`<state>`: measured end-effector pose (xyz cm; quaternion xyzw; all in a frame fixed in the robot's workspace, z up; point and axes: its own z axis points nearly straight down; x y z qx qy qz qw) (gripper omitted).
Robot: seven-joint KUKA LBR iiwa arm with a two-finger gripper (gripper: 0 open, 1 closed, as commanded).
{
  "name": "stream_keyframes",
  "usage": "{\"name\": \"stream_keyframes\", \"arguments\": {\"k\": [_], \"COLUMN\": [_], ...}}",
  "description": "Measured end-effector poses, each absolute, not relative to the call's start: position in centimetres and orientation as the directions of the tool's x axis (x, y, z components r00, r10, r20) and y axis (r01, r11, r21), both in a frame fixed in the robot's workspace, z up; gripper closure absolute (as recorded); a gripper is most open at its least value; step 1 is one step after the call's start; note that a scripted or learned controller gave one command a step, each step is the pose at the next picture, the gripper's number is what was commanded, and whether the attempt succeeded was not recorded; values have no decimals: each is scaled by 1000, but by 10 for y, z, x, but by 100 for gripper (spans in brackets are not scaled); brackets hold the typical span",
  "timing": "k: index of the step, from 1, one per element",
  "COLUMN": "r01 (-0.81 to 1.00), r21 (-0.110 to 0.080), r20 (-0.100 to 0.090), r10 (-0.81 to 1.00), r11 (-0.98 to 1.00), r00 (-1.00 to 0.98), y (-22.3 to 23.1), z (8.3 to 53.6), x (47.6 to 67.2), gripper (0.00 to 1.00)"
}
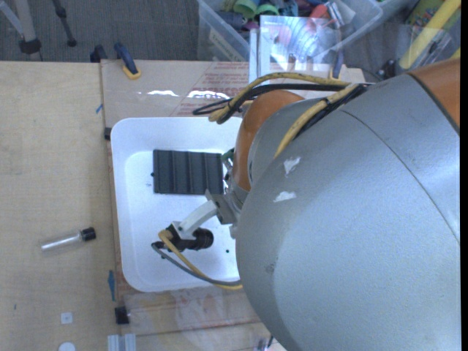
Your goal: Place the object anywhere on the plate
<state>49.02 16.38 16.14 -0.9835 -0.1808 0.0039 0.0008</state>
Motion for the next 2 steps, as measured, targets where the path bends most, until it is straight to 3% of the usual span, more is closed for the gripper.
{"name": "stream_keyframes", "arguments": {"k": [1, 2], "r01": [196, 195], "r21": [1, 2], "r20": [2, -1], "r10": [196, 195], "r11": [-981, -981], "r00": [981, 981], "y": [223, 223], "z": [248, 241], "x": [534, 487], "gripper": [100, 100]}}
